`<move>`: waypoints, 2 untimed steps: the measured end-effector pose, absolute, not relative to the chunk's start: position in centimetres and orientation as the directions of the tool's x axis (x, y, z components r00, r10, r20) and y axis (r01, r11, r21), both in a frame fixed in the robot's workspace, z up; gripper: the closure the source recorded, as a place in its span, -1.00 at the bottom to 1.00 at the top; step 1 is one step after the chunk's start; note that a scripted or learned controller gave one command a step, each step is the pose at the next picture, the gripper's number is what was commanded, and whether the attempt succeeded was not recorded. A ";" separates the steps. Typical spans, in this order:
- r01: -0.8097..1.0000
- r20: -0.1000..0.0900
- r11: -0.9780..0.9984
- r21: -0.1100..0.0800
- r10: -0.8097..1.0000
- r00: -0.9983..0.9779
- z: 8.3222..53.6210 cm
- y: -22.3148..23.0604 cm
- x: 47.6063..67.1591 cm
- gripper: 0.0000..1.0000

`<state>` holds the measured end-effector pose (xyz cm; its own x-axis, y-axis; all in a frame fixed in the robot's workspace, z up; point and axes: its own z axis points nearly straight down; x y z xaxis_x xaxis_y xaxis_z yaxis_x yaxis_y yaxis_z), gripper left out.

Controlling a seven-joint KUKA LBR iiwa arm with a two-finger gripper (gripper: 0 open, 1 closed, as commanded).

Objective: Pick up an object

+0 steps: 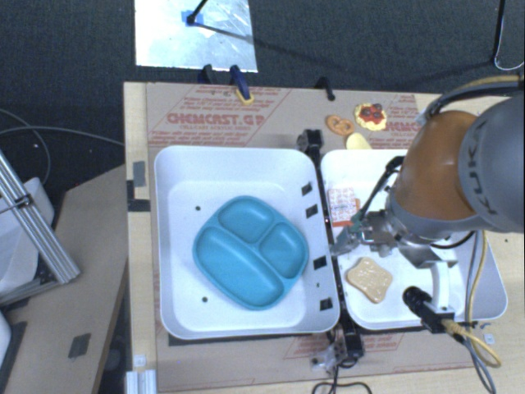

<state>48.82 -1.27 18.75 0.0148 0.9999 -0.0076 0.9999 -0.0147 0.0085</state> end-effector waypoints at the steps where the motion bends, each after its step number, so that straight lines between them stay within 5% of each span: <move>1: 1.000 -0.003 -0.004 0.006 1.000 0.004 22.0 -5.8 48.7 -1.00; 2: 1.000 0.003 0.014 0.005 1.000 -0.014 22.5 4.2 52.0 -1.00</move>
